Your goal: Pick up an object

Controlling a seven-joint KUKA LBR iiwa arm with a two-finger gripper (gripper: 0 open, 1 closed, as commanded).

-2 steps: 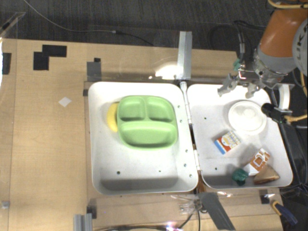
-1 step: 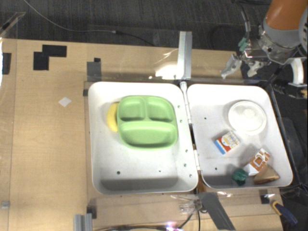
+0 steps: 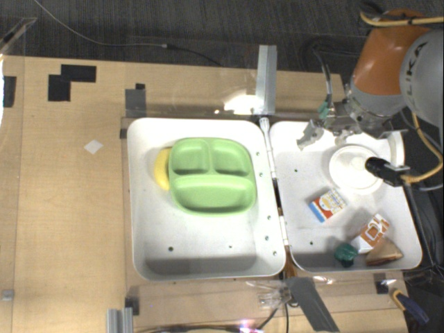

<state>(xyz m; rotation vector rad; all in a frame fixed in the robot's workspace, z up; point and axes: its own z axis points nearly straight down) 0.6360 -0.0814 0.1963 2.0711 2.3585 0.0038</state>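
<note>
Claw (image 3: 310,136) hovers above right bin (image 3: 298,248), open or closed — can't tell. Small carton (image 3: 327,205) sits nearest; descend vertically, centred, clear of white disc (image 3: 352,166).

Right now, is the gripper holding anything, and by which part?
Cannot be told: the gripper sits over the right white bin, no item visibly between its tips.

Green tray (image 3: 211,174) in left bin (image 3: 149,207), arm (image 3: 388,68) over right.
</note>
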